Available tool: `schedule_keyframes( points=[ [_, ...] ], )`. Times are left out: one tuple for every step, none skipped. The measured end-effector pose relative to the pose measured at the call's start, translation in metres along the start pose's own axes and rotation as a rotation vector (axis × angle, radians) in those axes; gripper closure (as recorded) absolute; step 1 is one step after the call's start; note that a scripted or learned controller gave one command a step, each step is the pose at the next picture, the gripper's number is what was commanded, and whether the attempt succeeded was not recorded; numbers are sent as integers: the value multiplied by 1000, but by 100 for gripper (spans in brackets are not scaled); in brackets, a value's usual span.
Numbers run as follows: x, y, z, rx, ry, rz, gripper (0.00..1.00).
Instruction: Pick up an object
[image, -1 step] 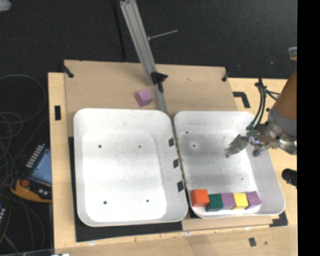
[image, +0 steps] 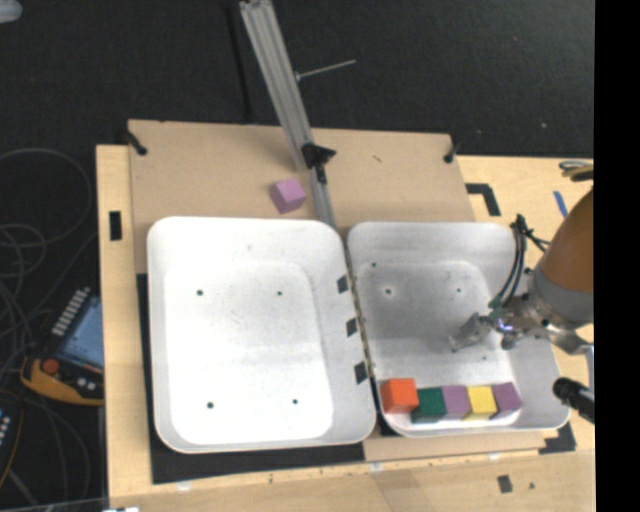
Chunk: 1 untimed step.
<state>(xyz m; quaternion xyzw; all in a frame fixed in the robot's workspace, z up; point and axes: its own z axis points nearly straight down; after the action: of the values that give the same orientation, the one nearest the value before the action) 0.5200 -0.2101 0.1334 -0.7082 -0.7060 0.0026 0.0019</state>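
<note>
Several small blocks line the front wall of the right bin (image: 420, 250): an orange block (image: 400, 394), a green block (image: 430, 403), a purple block (image: 456, 400), a yellow block (image: 482, 400) and another purple block (image: 506, 396). My gripper (image: 490, 332) hangs over the right part of this bin, behind the row and a little above the yellow block in the view. It is small and blurred, and nothing shows in its grasp. The arm's orange band (image: 572, 250) sits at the right edge.
The left bin (image: 170, 300) lies beside the right one. A lone purple block (image: 288, 195) rests on the bench behind the bins. A slanted metal pole (image: 285, 90) rises from the back. Cables and a handheld pendant (image: 70, 345) lie at far left.
</note>
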Motion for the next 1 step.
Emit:
schedule_keyframes(
  points=[
    [91, -22, -131, -17, 1, -11, 0]
  ],
)
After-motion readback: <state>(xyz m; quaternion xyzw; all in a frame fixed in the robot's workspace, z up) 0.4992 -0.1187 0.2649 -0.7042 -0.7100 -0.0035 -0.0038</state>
